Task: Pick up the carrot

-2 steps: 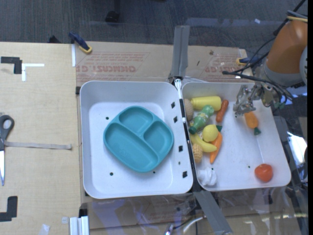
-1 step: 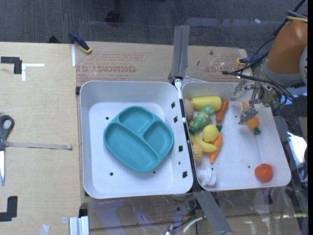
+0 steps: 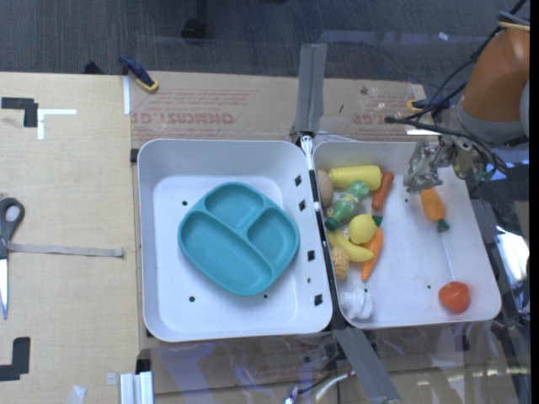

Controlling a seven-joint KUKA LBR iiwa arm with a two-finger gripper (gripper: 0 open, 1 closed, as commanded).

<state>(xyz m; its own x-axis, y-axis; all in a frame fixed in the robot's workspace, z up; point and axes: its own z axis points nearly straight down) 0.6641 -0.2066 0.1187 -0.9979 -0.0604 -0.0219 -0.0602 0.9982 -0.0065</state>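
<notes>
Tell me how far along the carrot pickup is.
Done: the end effector has reached the right white bin. In hand: it sits just above a small orange carrot with a green tip; a grip isn't clear. Left: closing on it and lifting it.

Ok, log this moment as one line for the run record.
task: pick up carrot | claw: over right white bin, far side | small orange toy carrot with green tip: just below claw, grasp unclear | teal divided plate: left bin

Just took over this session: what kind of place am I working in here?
Probably a robotics lab bench, not a kitchen. Two white bins sit on taped-down cardboard, toy food such as the carrot is piled in the right one, and scissors lie on the bench.
</notes>
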